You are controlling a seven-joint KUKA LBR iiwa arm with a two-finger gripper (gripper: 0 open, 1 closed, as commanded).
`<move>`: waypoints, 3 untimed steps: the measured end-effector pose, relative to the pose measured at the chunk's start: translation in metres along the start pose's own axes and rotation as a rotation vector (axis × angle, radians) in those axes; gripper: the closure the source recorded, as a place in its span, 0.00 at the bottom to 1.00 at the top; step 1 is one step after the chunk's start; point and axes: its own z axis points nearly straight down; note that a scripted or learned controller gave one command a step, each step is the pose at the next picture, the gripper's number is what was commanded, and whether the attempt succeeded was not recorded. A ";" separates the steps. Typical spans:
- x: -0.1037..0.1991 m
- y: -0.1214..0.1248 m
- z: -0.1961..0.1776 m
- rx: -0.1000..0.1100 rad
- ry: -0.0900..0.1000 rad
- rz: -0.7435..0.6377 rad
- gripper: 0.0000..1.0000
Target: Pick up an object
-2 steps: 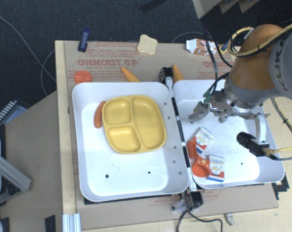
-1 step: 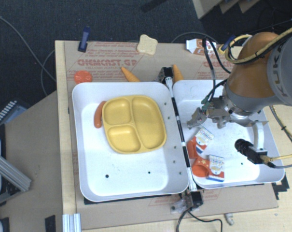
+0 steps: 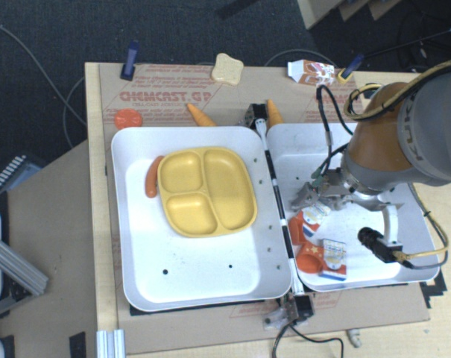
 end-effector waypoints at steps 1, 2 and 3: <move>0.001 0.049 0.002 -0.006 -0.001 -0.002 0.00; -0.001 0.000 0.003 -0.002 0.000 -0.001 0.00; -0.001 0.000 -0.007 -0.004 0.000 -0.001 1.00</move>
